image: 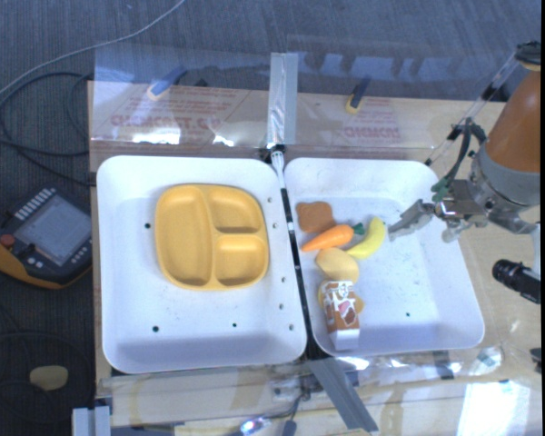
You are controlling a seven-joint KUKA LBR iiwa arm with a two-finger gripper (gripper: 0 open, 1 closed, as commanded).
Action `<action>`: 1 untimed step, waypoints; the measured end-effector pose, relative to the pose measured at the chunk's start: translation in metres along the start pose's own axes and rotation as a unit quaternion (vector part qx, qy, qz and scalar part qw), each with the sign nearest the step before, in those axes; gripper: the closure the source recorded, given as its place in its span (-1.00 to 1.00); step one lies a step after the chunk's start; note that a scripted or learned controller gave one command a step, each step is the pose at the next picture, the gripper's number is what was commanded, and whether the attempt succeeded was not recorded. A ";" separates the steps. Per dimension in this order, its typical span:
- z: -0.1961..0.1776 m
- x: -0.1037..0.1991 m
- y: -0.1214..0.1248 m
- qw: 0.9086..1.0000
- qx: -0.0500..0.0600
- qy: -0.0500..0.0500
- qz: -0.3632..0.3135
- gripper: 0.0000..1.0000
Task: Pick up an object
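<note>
Objects to pick sit clustered at the left side of the right bin (454, 321): a brown cookie-shaped piece (315, 214) nearest the far left corner, a toy carrot (327, 238) just in front of it lying roughly crosswise, a banana (371, 239) touching the carrot's leafy end, a yellowish rounded fruit (337, 263) just below the carrot, and a small bottle with an orange label (341, 312) lying toward the near edge, cap end pointing at the near wall. All rest on the bin floor, none lifted.

End effector (411, 222) hangs over the right bin's middle, just right of the banana, apart from it. One slim grey finger (407, 222) points left toward the banana; can't tell how wide the fingers stand. Nothing visible between them. Arm (518, 143) comes in from the right edge of the bench, orange band above the wrist.

Left bin (118, 334) holds a yellow divided tray (212, 235), three compartments, sitting about centre. Black divider strip (289, 243) runs between the two bins. Teach pendant (38, 237) lies on the floor left of the bench.
</note>
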State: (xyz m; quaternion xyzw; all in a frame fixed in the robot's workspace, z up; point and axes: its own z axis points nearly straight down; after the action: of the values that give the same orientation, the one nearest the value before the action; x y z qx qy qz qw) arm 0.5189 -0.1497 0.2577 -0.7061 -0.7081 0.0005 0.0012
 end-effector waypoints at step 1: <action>0.051 0.004 0.054 0.999 0.000 -0.001 -0.051 -1.00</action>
State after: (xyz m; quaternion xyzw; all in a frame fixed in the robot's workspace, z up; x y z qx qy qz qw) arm 0.5727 -0.1451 0.2070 -0.6687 -0.7435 0.0007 0.0003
